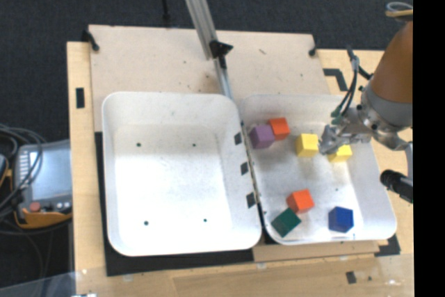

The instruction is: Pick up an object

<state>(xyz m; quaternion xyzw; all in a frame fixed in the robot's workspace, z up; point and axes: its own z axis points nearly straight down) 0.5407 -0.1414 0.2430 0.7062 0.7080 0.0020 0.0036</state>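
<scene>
In the right bin (368,212) lie several small blocks. A purple block (261,136) touches an orange block (279,127) near the bin's left wall. A yellow block (306,144) sits in the middle, and a second yellow block (341,153) lies just right of it. Toward the front are another orange block (300,201), a green block (286,222) and a blue block (341,218). My gripper (329,143) hangs low between the two yellow blocks, right beside the second one. I see no block lifted off the bin floor.
The left bin (174,170) stands beside the right one, sharing a middle wall. A slanted metal pole (198,3) rises behind the bins. A grey device with cables (42,181) sits off the bench's left edge.
</scene>
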